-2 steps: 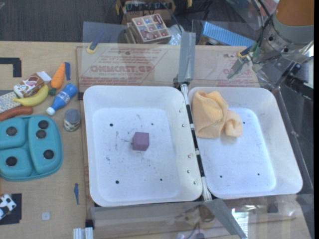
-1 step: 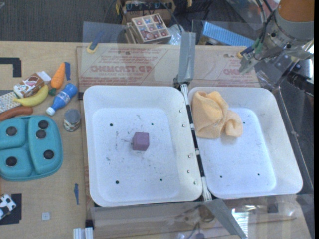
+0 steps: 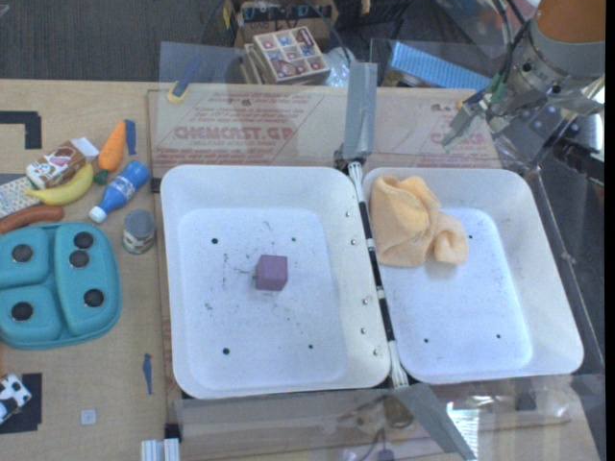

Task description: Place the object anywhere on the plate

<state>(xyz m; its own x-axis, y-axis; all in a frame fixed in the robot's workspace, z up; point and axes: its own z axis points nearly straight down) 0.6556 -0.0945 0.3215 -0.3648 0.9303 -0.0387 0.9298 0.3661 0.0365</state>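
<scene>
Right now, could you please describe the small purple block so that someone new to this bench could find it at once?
Start with the two white bins side by side and take the left bin. The purple block sits alone near its middle, a small cube resting on the speckled floor. The right bin holds a crumpled yellow cloth instead, soft and pale where the block is dark and square.

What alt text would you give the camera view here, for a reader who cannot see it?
A small purple cube sits in the left bin; a crumpled yellow cloth lies in the right bin. The gripper hovers above the right bin's far edge. Toy food and a teal tray lie left of the bins.
</scene>
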